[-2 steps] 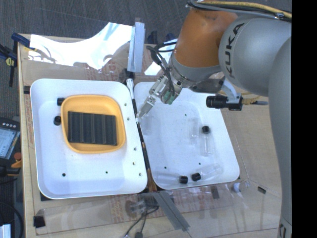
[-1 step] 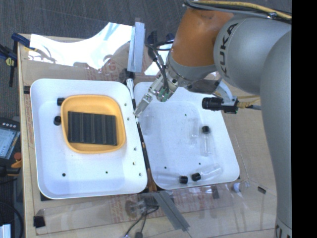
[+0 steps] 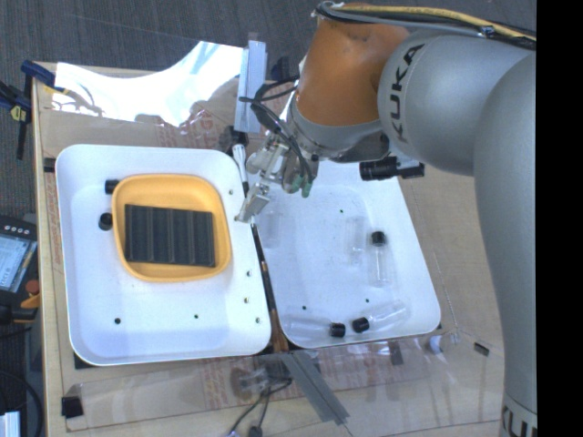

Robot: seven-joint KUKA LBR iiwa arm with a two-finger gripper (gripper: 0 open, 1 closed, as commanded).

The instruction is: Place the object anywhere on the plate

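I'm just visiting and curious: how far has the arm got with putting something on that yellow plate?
Nothing looks done yet: the yellow plate in the left bin carries only its dark ridged insert. The gripper hangs over the divide between bins. Picking up an object and placing it remains.

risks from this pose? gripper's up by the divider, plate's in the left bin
1. The gripper hangs over the ridge between the bins; a straight descent would likely strike the rims.
2. The clear tube in the right bin is see-through and lies far from the gripper, so a pick may miss it.
3. The yellow plate carries a dark ribbed insert; a round object dropped there might roll off.
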